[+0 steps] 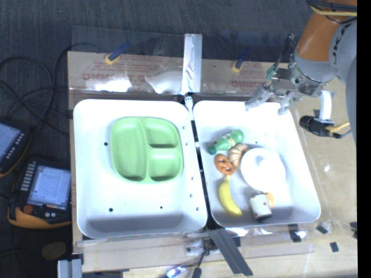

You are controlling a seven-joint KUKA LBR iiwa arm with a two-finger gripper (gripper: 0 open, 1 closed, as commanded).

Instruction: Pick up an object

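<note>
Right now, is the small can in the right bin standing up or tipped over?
Tipped over: the can lies on its side beside the banana.

End effector point(268, 100) hovers over the right bin's point(301, 155) far rim, apart from banana point(228, 198) and white plate point(262, 168)

Even overhead illumination is provided; glare is seen on the plastic sheet point(145, 74); focus is slightly soft throughout.

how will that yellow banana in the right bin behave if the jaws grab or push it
The curved yellow plastic-looking banana lies flat on the floor of the right white bin, so it probably slides or pivots rather than rolls. It looks smooth, so it may slip from the jaws. Likely stiff and light, if it is a toy.
</note>
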